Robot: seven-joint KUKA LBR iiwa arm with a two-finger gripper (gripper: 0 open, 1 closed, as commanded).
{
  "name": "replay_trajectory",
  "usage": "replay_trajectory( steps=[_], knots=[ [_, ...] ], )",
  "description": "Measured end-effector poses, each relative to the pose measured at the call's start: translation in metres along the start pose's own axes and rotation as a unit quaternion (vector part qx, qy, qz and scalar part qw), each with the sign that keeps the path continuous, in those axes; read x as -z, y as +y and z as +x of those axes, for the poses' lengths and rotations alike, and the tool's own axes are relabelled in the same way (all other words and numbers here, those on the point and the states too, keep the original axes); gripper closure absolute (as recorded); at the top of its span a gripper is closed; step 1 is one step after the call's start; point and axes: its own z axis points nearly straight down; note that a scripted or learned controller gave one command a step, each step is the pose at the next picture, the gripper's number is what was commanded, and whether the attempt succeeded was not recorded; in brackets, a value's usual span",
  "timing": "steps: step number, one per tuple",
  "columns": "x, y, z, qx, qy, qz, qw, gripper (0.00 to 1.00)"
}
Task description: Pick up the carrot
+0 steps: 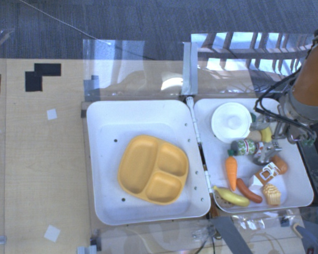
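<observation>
The carrot, orange with a green top, lies lengthwise in the middle of the right bin, its tip pointing toward the front. My gripper hangs low over the right bin, about a hand's width to the right of the carrot and slightly farther back. It stands among other toy foods, apart from the carrot. The arm's orange band rises above it at the right edge.
Around the carrot sit a white bowl, a green-capped bottle, a banana, a red sausage, a small carton and a pastry. The left bin holds a yellow divided plate.
</observation>
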Motion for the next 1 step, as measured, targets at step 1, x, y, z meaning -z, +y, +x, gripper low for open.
replay_trajectory(
  steps=[1],
  knots=[
    [-0.0886, 0.0603, 0.0021, -0.044, -0.003, 0.000, 0.9990, 0.00]
  ],
)
